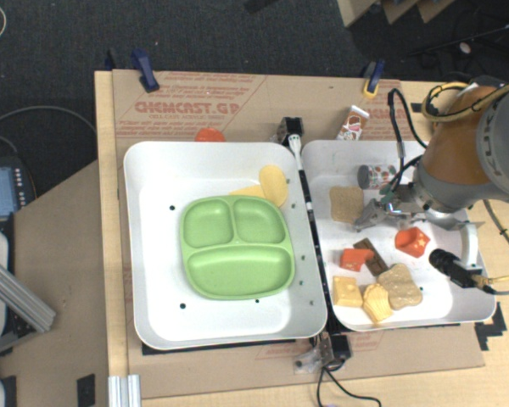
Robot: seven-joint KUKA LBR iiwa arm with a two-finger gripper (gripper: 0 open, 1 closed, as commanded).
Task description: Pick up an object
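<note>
Claw (375,213) beside tan, flat square sponge (346,203) — rough-textured.

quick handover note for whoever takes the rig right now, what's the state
Gripper: low in the right bin, near the tan square piece; no object visibly between its fingers.
Right bin: orange-red block, orange and brown pieces, yellow and tan food toys at the front.
Left bin: green divided tray, yellow item behind it.
Done: nothing lifted. Left: grasp and lift one object.
</note>
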